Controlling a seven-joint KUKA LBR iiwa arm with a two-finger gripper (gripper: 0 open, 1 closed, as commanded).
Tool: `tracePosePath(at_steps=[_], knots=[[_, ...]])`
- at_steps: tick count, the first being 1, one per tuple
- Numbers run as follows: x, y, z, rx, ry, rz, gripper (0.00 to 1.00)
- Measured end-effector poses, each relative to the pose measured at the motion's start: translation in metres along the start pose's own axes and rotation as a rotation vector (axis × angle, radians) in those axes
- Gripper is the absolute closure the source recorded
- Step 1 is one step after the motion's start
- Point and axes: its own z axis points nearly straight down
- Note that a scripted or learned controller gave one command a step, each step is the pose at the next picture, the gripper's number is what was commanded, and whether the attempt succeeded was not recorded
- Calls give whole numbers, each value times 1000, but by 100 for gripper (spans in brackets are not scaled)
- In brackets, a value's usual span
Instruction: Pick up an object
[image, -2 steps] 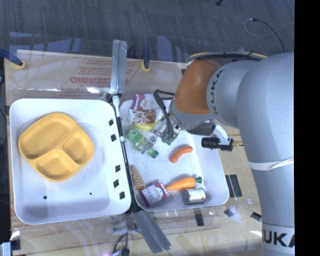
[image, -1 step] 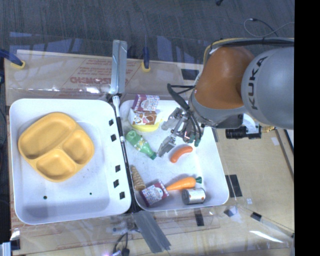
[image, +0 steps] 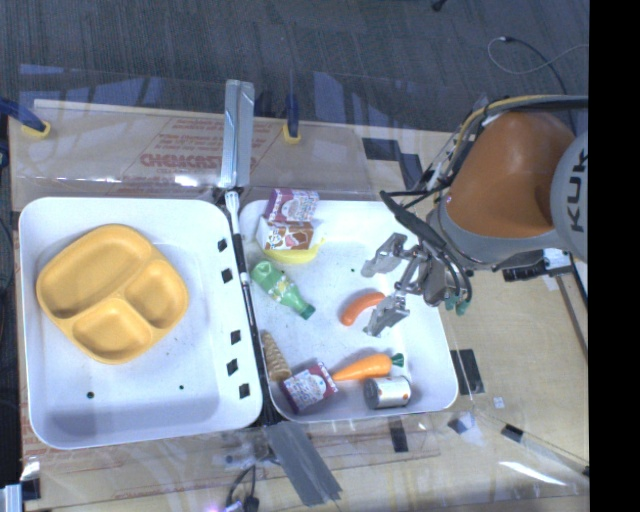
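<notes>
Starting from the 9 o'clock side, the left bin held just a yellow divided tray, sitting toward its 10 o'clock corner. The right bin had all the clutter. Along its 9 o'clock wall was a green bottle lying tilted, with a brown cone below it toward 7 o'clock. Up at 11 o'clock a snack carton rested against a yellow-edged packet. Down at 6 o'clock sat a small red box, then a carrot just above a silver can. An orange sausage-looking thing lay pretty much dead center. The gripper hovered at 3 o'clock of that piece, just beside it, fingers spread wide apart with nothing between them.
</notes>
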Motion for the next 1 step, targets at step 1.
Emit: tracePosePath(at_steps=[1], knots=[[-24,1,-28,0,-3,-225,0]])
